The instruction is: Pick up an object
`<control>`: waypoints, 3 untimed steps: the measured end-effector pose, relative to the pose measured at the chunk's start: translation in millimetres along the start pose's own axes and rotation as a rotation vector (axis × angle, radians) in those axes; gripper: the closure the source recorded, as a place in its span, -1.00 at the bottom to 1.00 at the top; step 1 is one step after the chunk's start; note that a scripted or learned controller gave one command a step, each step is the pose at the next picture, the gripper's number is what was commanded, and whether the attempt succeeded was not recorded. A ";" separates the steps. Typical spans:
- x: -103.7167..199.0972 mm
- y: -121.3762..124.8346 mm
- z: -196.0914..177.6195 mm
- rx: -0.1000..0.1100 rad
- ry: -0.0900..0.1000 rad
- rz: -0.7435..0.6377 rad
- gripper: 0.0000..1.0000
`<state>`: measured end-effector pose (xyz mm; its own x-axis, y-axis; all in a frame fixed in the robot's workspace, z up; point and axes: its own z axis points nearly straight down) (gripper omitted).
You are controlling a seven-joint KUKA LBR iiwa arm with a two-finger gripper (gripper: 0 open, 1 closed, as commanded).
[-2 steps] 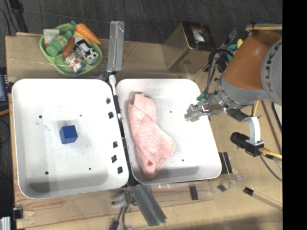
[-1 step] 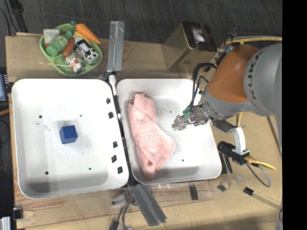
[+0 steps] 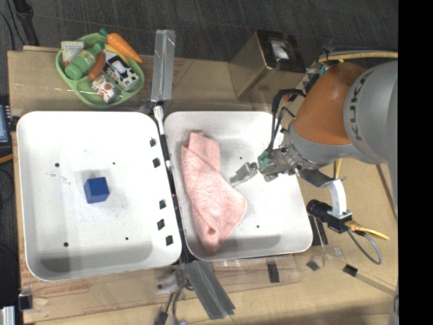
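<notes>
The gripper (image 3: 238, 176) hangs over the right bin (image 3: 287, 230), whether open or closed cannot be told, its tip just right of a crumpled pink cloth (image 3: 210, 189); a blue block (image 3: 97, 189) sits in the left bin (image 3: 40, 181)

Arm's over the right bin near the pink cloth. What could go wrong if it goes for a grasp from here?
1. The end effector sits beside the right edge of the pink cloth, not over its bulk, so a closing grasp may pinch only a thin fold, or nothing.
2. The cloth lies crumpled and limp; it could slip out or drag along the right bin floor on lifting.
3. The blue cube is in the left bin, well away from the end effector.
</notes>
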<state>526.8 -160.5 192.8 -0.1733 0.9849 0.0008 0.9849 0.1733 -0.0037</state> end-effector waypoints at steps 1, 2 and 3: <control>-31.2 -21.6 99.5 -0.002 0.000 -0.037 -1.00; -22.4 -54.3 101.9 -0.001 0.001 -0.008 -1.00; -19.4 -53.5 22.3 -0.003 0.000 0.007 -1.00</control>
<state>477.3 -188.9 170.6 -0.1665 0.9860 0.0006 0.9860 0.1665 -0.0003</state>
